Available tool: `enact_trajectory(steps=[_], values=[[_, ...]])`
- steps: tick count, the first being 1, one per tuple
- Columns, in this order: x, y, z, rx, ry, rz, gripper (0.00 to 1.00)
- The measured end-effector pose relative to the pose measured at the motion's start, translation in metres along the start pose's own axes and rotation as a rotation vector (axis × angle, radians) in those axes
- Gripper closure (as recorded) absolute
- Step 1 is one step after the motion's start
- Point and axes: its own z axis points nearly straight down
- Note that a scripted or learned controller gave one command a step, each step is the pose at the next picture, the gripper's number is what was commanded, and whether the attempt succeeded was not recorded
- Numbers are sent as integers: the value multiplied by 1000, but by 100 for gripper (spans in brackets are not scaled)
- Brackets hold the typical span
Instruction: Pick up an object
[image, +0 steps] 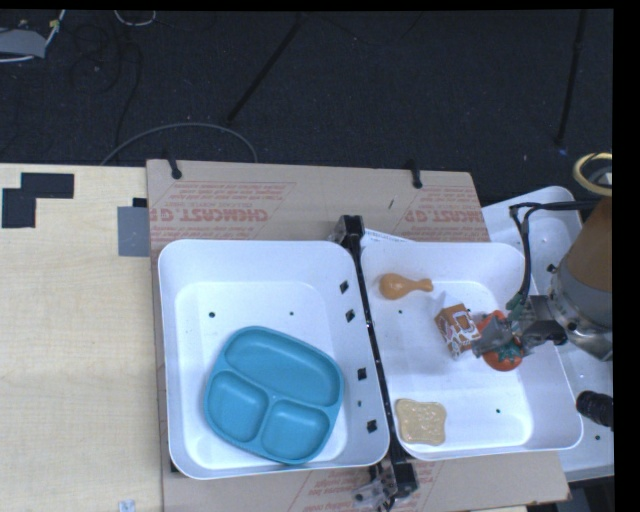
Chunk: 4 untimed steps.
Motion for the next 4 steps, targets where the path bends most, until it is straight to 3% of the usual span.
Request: enact_trajectory(steps=[4], values=[[199,23,1,4,2,-4,100]])
